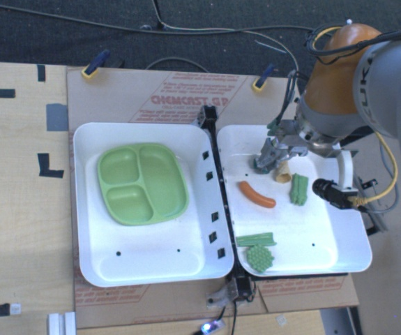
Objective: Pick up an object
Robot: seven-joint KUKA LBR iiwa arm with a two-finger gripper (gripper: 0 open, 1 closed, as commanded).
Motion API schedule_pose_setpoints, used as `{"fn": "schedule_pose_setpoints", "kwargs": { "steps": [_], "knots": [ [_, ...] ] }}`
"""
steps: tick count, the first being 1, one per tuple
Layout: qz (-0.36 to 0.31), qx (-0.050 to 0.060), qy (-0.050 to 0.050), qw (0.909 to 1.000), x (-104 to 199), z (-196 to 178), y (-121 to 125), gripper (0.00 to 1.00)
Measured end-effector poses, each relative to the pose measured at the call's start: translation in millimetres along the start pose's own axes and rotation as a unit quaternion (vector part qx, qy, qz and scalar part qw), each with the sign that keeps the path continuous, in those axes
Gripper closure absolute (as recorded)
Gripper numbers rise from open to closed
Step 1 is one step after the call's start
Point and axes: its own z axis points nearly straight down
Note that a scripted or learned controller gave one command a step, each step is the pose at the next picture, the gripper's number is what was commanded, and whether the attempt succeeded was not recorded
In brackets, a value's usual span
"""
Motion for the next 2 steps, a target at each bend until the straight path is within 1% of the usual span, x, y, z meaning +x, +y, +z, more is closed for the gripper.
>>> {"fn": "schedule_pose_setpoints", "kwargs": {
  "steps": [2],
  "knots": [
    [0.0,0.002,0.0,1.0,102.1,19.1,-28.7,1.0]
  ]
}}
